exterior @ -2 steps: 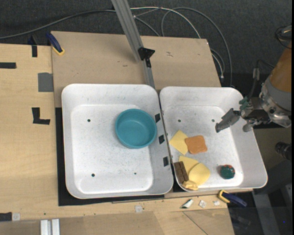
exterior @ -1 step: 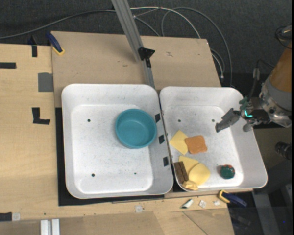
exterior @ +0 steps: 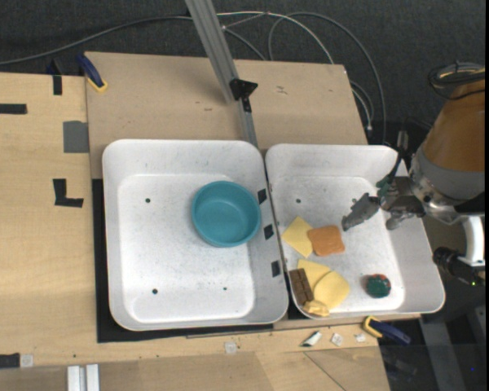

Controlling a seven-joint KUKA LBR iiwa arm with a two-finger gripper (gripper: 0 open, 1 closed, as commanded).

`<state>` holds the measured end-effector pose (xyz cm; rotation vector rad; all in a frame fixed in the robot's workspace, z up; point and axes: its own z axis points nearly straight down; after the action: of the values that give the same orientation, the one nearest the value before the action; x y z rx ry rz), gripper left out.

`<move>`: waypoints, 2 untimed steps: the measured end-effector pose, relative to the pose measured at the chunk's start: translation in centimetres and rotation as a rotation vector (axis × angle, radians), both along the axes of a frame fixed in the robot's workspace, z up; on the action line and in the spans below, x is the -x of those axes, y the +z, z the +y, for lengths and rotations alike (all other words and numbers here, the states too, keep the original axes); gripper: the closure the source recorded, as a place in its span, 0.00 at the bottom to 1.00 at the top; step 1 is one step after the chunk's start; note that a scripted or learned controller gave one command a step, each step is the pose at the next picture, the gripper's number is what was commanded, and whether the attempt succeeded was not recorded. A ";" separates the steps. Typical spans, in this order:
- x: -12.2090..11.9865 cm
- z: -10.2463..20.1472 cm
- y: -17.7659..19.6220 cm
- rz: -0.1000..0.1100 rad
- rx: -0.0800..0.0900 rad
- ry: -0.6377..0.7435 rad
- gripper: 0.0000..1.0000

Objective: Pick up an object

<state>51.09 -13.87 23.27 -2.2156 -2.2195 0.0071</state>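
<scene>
My gripper (exterior: 375, 210) hangs over the right bin (exterior: 334, 157), near its right wall and a little behind the middle. Two dark fingers show, one reaching left toward the bin's centre, the other lying nearer the wall, with white floor visible between them. I read them as spread, and nothing sits between them.

The things I could pick lie in the front half of this bin. An orange block (exterior: 326, 240) sits nearest my gripper, just in front and to the left of it, touching a yellow piece (exterior: 297, 236) on its left. Further toward the front edge a second yellow piece (exterior: 324, 287) overlaps a small brown bar (exterior: 301, 283), both close to the bin's left wall. A small dark green ball (exterior: 378, 285) rests alone near the front right corner, apart from the rest.

The left bin (exterior: 130, 218) holds a blue bowl (exterior: 224, 213) near its right wall, upright with its mouth facing up.

I judge the pick has not begun: I am above the floor with spread fingers, off to the side of every object. The orange block looks the likeliest target, being closest and thick enough to pinch, though the yellow piece against it could get dragged along. The ball is free on all sides but may roll away from a closing finger.
</scene>
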 end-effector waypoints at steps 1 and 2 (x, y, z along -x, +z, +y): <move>0.0 -0.7 -5.0 0.000 0.000 -0.001 0.00; -0.3 0.2 -9.9 0.001 -0.001 0.000 0.00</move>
<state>51.34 -13.67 13.38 -2.2151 -2.2180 0.0065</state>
